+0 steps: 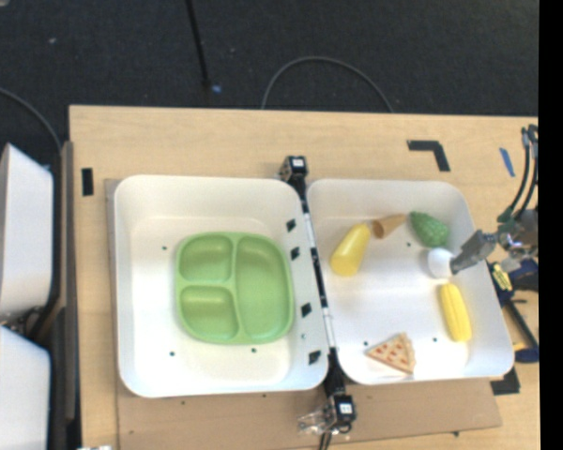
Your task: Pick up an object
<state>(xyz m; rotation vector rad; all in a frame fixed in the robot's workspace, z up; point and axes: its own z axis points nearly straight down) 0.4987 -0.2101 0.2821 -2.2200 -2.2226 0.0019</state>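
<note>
The right bin (469,204) holds several toy foods. A yellow squash-like piece (350,249) lies at its left, with a brown cone (388,225) and a green leafy piece (430,228) behind it. A small white ball (437,262) sits near the right wall, a yellow corn cob (455,312) lies in front of it, and a pizza slice (392,352) rests at the front. My gripper (472,249) shows as a grey tip at the bin's right rim, right beside the white ball. Nothing is visibly held.
The left bin (141,204) carries a green divided plate (235,287) in its middle. A black hinge strip (310,270) runs between the bins. Cables and arm parts (511,251) crowd the bench's right edge.
</note>
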